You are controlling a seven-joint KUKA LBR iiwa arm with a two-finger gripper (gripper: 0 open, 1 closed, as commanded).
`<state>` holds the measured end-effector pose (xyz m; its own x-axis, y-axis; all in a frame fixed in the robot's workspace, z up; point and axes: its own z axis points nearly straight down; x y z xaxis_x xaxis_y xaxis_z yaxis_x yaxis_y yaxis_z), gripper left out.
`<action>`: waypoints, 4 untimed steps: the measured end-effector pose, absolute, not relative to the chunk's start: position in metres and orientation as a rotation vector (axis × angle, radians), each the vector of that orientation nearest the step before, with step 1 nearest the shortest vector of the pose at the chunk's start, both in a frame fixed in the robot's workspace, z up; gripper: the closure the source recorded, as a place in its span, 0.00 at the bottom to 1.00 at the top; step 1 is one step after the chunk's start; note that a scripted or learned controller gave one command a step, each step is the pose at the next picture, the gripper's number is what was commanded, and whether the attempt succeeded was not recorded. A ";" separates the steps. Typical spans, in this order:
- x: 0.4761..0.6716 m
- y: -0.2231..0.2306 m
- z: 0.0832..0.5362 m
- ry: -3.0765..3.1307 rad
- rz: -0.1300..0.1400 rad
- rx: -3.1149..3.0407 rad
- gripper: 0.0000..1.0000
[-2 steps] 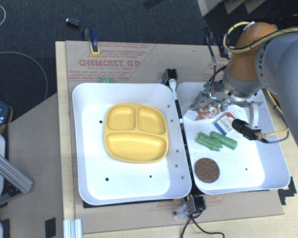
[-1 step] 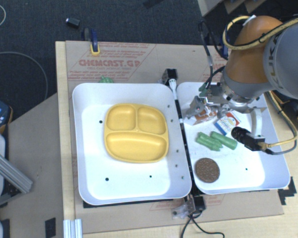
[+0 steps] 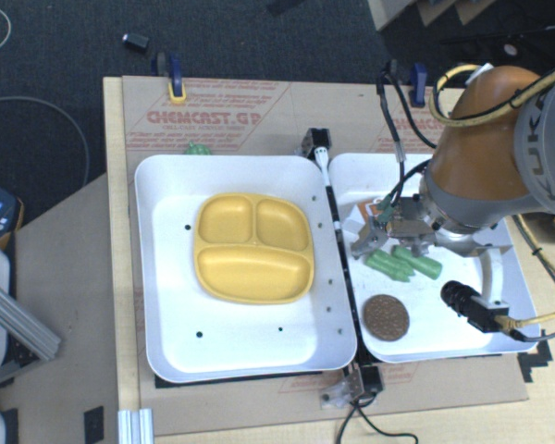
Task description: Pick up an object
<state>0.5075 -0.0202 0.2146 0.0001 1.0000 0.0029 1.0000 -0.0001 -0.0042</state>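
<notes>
In the right bin (image 3: 499, 340) a green, lumpy, elongated object (image 3: 407, 265) lies slantwise near the middle. In front of it, close to the bin's front wall, a brown round disc (image 3: 387, 316) lies flat. My gripper (image 3: 374, 239) hangs low over the left part of the right bin. It is at the green object's left end, touching or nearly touching it. The wrist and arm hide the back part of this bin. Something small, white and orange, (image 3: 371, 213) peeks out just behind the gripper.
The left bin (image 3: 166, 276) holds a yellow divided plate (image 3: 254, 248) at its centre. A black-edged divider (image 3: 338, 248) runs between the two bins, just left of the gripper. A small green scrap (image 3: 197, 149) lies on the bench behind the left bin.
</notes>
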 end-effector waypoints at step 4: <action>0.479 0.133 0.343 -2.231 -0.007 -2.213 1.00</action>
